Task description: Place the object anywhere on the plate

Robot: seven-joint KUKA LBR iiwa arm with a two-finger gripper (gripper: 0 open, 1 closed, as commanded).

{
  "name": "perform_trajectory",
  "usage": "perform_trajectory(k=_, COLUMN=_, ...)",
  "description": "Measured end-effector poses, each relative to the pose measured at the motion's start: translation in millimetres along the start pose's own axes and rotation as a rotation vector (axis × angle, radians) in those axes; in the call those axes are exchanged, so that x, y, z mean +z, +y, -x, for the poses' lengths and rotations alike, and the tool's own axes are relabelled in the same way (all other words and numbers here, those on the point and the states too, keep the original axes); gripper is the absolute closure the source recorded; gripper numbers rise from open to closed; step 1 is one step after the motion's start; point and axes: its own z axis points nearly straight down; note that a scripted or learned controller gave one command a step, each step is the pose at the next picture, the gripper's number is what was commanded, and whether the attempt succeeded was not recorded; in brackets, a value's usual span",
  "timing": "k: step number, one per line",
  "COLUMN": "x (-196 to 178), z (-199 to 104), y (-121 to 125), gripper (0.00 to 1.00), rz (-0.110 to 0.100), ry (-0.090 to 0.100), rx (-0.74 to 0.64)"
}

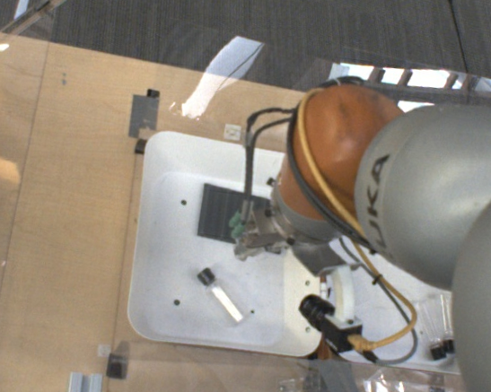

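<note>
The tool (245, 240) sits over the dark plate (218, 209) with something green in it; I cannot tell its grip. The green thing (236, 225) might slip off the plate's edge into the white bin (152, 250).

Robotics lab setup is being shown. A grey industrial arm (448, 174) with an orange band and exposed cabling is being run over a plywood tabletop (44, 208). A shallow white bin (143, 312) is being kept in place by small black brackets (144, 115) fixed at its corners. Clear shielding panels are being used around the cell, and grey office-type carpet (210, 0) is being seen beyond the tabletop.
</note>
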Motion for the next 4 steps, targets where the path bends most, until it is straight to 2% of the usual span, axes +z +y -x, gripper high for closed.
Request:
perform_trajectory(k=1, x=0.1, z=-0.3, y=-0.1, gripper=0.00, rz=-0.001, ry=0.000, rx=0.000)
perform_trajectory(k=2, x=-10.4, z=-1.0, y=1.9, gripper=1.00, rz=0.003, ry=-0.001, rx=-0.008)
perform_trajectory(k=3, x=-46.1, z=4.6, y=146.4, gripper=1.00, rz=-0.007, ry=-0.004, rx=0.741)
perform_trajectory(k=4, x=-46.6, z=4.5, y=146.5, gripper=0.00, rz=-0.007, ry=-0.003, rx=0.741)
